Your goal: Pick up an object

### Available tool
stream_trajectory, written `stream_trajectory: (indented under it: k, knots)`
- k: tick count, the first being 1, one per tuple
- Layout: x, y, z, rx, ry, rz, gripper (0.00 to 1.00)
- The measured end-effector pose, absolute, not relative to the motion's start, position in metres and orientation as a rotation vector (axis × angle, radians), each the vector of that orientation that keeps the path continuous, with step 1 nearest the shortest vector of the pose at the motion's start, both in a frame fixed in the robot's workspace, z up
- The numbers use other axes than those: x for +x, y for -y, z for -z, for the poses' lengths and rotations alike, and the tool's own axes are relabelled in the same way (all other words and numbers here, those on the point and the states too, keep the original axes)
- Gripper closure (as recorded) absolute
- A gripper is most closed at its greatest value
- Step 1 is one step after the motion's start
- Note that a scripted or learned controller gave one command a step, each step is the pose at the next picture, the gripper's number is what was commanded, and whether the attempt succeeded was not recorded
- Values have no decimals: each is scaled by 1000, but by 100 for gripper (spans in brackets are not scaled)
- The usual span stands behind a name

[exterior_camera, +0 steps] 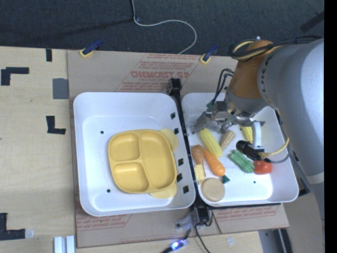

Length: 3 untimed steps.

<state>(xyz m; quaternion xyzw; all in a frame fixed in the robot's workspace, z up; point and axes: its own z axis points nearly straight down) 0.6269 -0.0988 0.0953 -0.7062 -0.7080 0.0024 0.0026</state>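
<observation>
The right bin (274,191) holds several toy foods. A yellow corn cob (209,141) lies near its left wall, with a small tan cob piece (227,137) beside it. An orange carrot (214,164), a brown sausage (197,153), a round tan cookie (213,189), a green vegetable (241,161), a red tomato (262,167) and a yellow piece (247,133) lie around them. My gripper (217,123) hangs low over the back of this bin, just behind the two corn pieces. Its fingers (200,124) are spread open with nothing between them.
The left bin (89,115) carries a yellow divided plate (141,159). A black divider (181,136) runs between the bins. The grey arm and its orange band (247,78) fill the space at the right. A white cable (174,22) lies behind the bins.
</observation>
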Motion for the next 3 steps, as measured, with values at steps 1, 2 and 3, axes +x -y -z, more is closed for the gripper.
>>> stream_trajectory:
  k: [1,2,3]
  knots:
    - [626,98,-83,-2218,2223,-5,0]
    - [627,98,-95,-2219,2223,-4,100]
    - [624,97,-138,-2222,2224,3,100]
